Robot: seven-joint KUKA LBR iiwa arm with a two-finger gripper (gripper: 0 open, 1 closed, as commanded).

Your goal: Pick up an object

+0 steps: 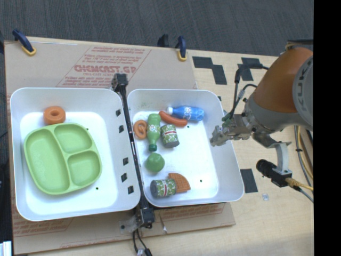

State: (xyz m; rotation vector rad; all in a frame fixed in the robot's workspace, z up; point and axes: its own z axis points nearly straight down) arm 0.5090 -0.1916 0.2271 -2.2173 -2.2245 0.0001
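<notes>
Hand (219,136) hangs over the right bin's (229,177) right rim, grip unreadable, with the green can (170,136) well left.

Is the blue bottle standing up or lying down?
Lying down. The blue bottle rests on its side near the right bin's far wall, its white cap pointing toward the left bin.

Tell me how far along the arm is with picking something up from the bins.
Nothing looks picked yet. The gripper sits at the right bin's right edge, with nothing visible in it. The blue bottle, green bottle, both cans and green ball lie in that bin. The green tray and orange ring are in the left bin. Reaching, grasping and lifting remain.
</notes>
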